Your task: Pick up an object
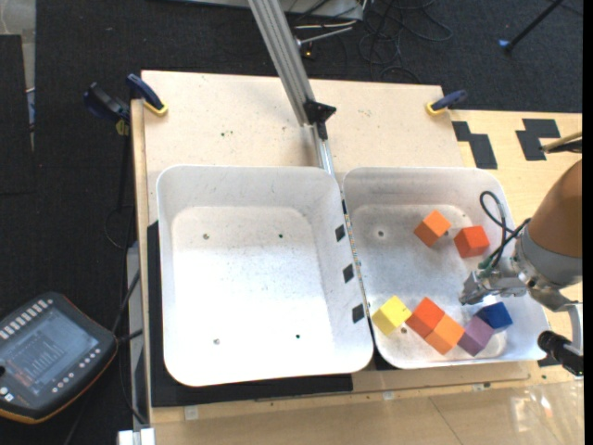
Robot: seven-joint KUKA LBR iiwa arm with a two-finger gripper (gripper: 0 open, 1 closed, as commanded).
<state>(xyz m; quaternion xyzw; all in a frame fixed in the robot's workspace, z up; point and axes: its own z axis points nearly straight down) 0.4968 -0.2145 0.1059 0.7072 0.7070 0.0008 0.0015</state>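
Note:
The right bin (pixel 408 193) holds several small blocks. At its back lie an orange block (pixel 432 228) and a red-orange block (pixel 472 240). Along the front run a yellow block (pixel 392 313), a red-orange block (pixel 427 314), an orange block (pixel 446 334) and a purple block (pixel 475 336). A blue block (pixel 497 316) sits at the front right. My gripper (pixel 483 290) reaches in from the right and hangs low, just above and left of the blue block. Nothing is visibly held.
The left bin (pixel 246 188) stands beside the right one, sharing a middle rim. A slanted metal pole (pixel 283 44) comes down to the back of the bins. A teach pendant (pixel 46 350) lies at the lower left, off the bench.

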